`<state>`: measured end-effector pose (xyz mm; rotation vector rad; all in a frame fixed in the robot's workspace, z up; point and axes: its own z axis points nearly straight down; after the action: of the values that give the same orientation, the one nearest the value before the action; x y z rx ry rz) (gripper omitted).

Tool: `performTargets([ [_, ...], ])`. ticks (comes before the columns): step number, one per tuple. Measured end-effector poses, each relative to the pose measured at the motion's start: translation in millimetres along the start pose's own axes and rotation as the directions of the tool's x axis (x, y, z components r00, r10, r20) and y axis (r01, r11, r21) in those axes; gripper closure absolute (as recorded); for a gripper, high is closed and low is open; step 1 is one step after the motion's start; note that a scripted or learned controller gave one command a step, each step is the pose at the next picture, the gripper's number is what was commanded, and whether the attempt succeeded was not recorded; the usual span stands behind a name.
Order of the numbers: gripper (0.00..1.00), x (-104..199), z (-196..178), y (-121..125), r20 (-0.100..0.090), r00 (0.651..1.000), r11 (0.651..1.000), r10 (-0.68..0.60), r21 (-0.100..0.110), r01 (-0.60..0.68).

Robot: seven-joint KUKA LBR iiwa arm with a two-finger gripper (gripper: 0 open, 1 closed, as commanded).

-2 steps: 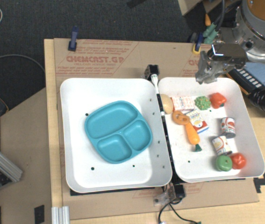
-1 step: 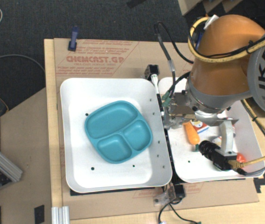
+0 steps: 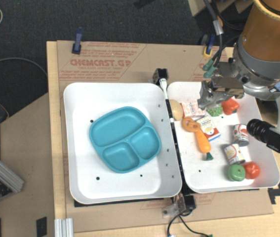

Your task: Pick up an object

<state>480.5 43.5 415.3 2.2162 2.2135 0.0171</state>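
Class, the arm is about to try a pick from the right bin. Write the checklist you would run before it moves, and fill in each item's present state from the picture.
1. Objects lie in the right bin, among them a toy carrot, a green apple and a small can: ok.
2. Gripper is over the right bin, near its far end: ok.
3. Fingers open or shut: cannot tell, the wrist hides them.
4. Something already held: cannot tell.
5. One object stands apart under the gripper: not ok, the packets and red toy there crowd together.
6. Blue divided plate is in the left bin, away from the arm: ok.
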Motion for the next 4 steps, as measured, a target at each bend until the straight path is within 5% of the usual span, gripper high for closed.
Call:
performTargets([
  [1, 1.0, -62, 93, -3, 0.003, 1.0, 1.0, 0.006, 0.023, -0.006],
  [2, 1.0, -1, 110, -3, -0.001, 1.0, 1.0, -0.007, 0.019, 0.007],
  [3, 1.0, 16, 136, -4, 0.001, 1.0, 1.0, -0.003, 0.02, 0.003],
  [4, 1.0, 49, 24, 0, -0.003, 1.0, 1.0, -0.006, 0.0, 0.006],
])
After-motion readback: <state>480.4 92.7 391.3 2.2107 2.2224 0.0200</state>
